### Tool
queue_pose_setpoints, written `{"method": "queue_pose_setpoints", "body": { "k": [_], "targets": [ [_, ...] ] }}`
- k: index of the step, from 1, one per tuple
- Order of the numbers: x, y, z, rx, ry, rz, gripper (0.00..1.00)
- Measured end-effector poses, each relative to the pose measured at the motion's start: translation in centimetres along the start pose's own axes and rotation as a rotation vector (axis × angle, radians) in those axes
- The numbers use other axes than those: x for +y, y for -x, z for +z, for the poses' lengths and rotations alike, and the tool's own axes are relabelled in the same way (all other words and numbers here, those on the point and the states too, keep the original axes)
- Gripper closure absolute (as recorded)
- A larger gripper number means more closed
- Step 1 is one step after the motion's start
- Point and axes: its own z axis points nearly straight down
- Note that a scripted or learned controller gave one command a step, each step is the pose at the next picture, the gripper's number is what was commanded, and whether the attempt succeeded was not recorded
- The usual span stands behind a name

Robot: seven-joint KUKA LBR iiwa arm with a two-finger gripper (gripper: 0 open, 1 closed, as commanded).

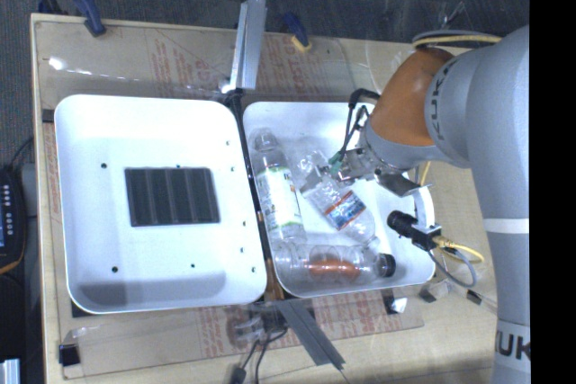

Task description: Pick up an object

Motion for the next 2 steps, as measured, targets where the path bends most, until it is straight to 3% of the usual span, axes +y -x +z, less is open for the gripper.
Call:
{"method": "queue_pose_setpoints", "body": {
  "k": [1,2],
  "targets": [
    [-0.2,-1.0,-2.2,0.0,-0.003,-0.072,1.0],
    [7.6,-0.9,-9.7,0.007,-0.006,-0.133,1.0]
  ]
}}
